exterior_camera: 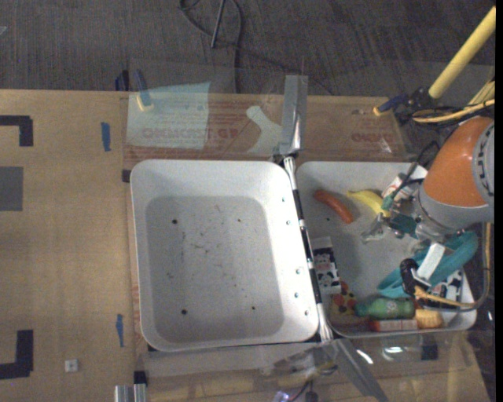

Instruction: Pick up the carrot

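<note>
Carrot point(336, 206) lies free, far-left in right bin point(346, 177); gripper point(380, 226) just right, state unclear. Approach step; next: descend over it.

Robotics lab: plywood counter point(63, 259) w/ tape marks point(107, 136), two white bins point(149, 182), cables point(224, 23), grey/orange arm point(464, 173).

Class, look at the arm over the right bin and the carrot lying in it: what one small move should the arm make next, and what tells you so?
Probably a short shift toward the camera view's left and slightly up. The gripper sits just right of the carrot, which lies free in the right bin beside the banana, not yet gripped.
</note>
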